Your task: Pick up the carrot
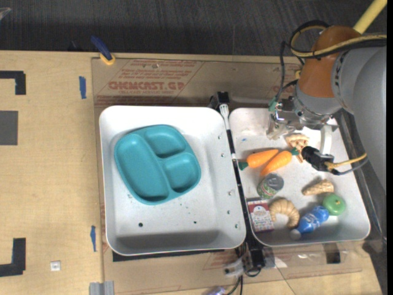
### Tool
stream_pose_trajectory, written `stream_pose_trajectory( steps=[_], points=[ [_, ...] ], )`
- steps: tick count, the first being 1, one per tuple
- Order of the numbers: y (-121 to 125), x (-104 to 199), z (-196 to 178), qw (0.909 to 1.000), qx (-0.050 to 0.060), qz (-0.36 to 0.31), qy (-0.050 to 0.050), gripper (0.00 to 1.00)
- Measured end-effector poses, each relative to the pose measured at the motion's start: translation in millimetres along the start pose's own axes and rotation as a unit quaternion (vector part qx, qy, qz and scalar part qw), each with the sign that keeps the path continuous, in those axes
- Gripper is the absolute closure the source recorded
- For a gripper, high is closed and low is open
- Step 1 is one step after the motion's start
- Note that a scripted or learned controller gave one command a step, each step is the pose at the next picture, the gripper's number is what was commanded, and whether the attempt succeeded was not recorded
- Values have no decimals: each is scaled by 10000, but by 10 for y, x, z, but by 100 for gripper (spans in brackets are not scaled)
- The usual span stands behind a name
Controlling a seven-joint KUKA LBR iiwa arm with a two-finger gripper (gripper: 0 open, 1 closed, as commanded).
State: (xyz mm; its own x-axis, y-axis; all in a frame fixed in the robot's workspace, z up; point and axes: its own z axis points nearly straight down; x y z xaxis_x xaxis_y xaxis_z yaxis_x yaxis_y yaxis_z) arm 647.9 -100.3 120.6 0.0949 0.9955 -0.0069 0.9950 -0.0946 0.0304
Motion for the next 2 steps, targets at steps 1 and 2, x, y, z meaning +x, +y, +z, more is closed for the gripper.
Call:
stream_pose_trajectory(
  steps=[1, 2],
  points=[
    [-11, 1, 17, 10000, 19, 0, -1, 0],
    [-518, -156, 301, 9992, 106, 378, 33, 0]
  ],
)
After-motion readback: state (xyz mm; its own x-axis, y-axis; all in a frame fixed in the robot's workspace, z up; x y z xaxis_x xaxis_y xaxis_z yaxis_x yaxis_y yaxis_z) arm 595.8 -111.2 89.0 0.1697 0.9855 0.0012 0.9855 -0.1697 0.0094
